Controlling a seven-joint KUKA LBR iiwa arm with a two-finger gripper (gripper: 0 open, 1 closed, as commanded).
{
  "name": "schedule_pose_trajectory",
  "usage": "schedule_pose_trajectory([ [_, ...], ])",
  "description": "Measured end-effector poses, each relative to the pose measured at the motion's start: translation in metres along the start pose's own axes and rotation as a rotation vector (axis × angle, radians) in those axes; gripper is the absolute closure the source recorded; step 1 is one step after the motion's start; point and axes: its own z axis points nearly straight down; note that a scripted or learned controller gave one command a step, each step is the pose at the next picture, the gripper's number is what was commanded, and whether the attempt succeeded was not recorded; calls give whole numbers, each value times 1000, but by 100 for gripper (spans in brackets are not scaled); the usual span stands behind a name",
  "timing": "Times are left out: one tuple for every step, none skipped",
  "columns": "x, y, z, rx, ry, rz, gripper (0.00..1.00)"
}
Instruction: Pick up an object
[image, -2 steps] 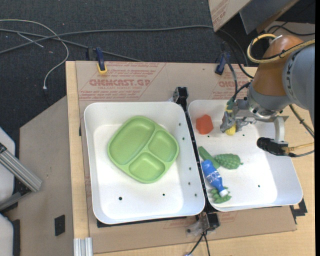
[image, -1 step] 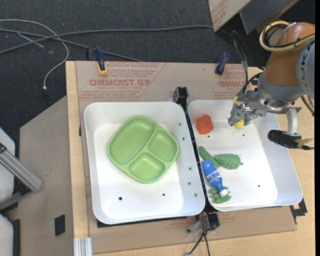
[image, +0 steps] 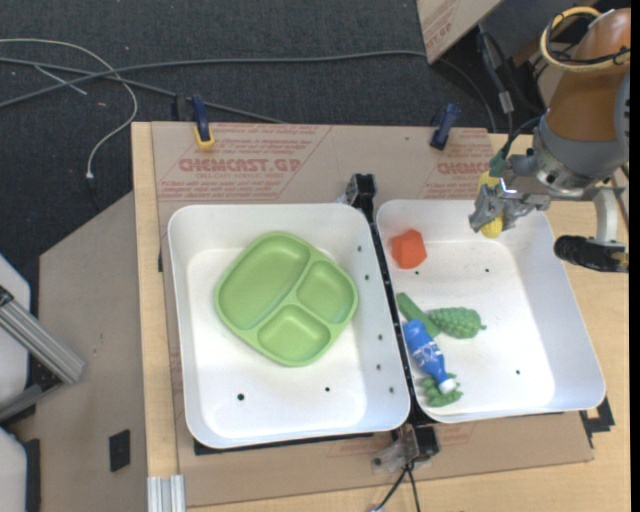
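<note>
Yellow object (image: 491, 226) pinched between closed fingers (image: 489, 217), upper right of frame, above right bin (image: 560, 330). Lift step apparently under way. Next: raise clear, grip kept firm.

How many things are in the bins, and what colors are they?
Green: 3, the plate in the left bin, plus a bumpy toy and a smaller piece in the right bin
Orange: 1, a block
Blue: 1, a bottle
Yellow: 1, a small thing at the gripper
Total: 6
</note>
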Motion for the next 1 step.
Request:
schedule_pose_trajectory([
  [51,6,10,9,4,-5,100],
])
